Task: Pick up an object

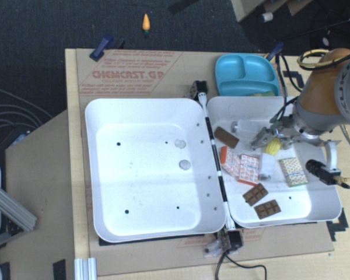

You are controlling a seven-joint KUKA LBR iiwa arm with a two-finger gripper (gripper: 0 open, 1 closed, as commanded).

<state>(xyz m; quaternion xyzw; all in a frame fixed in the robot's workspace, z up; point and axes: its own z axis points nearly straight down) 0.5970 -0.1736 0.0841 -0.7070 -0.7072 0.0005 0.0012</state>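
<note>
My gripper [267,136] hangs low over the back middle of the right bin [321,206]. A small yellow object [272,147] lies right beside it, touching or nearly touching. A brown block [226,136] sits to the gripper's left. Nearer the front lie a red-and-white patterned packet [242,167], an orange strip [223,154], two chocolate-bar pieces [255,193] [267,208] and a small patterned box [293,171]. Nothing is visibly held.
The left bin [105,127] holds two small grey discs [180,144] [185,165]. A blue divided tray [246,73] stands behind the right bin. A blue clip [101,48] lies at the bench's back left corner.
</note>
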